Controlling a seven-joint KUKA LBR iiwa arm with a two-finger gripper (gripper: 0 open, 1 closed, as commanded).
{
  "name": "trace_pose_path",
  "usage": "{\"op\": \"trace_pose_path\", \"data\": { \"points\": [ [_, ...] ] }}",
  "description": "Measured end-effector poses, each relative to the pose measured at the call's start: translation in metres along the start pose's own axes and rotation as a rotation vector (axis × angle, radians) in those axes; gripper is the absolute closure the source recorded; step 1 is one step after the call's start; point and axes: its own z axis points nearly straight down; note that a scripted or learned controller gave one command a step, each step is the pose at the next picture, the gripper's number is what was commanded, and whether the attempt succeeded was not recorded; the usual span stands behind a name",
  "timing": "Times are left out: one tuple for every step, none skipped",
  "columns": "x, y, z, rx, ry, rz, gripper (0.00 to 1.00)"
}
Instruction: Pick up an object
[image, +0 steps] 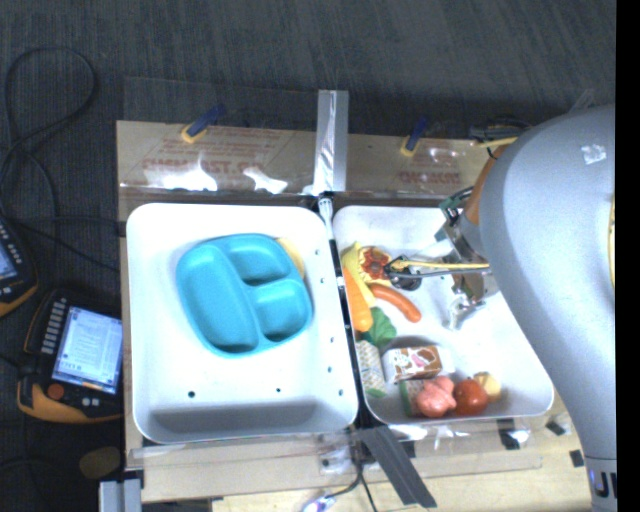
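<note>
"Toys, then. Where do they lie?"

"All in the right bin (505, 345). Take the red sausage (399, 300) as the mark. An orange carrot (356, 300) lies just to its left, and a yellow piece (351, 262) sits up and left of it. A green piece (381, 325) touches its lower left end."

"And below the sausage?"

"A small printed box (413, 362) comes first. Lower still are a pink lump (432, 397) and a red tomato (470, 396), side by side."

"Where is the gripper?"

"The gripper (466, 288) is low in the same bin, just right of the sausage. The thick grey arm (560, 260) covers it from the right. A thin metal bar reaches from it to a spot just above the sausage."

"Has it got anything?"

"I cannot tell, because its grip is too small and too hidden to read. No toy is seen lifted."

"What is far left of the sausage?"

"The left bin (160, 385), with a blue divided tray (245, 292) lying in it."
</note>
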Motion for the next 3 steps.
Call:
{"op": "trace_pose_path", "data": {
  "points": [
    [0.0, 0.0, -0.01, -0.002, -0.003, -0.007, 1.0],
    [0.0, -0.001, -0.01, -0.002, -0.004, -0.008, 0.0],
    [0.009, 0.044, 0.0, 0.004, 0.001, 0.053, 0.0]
  ]
}}
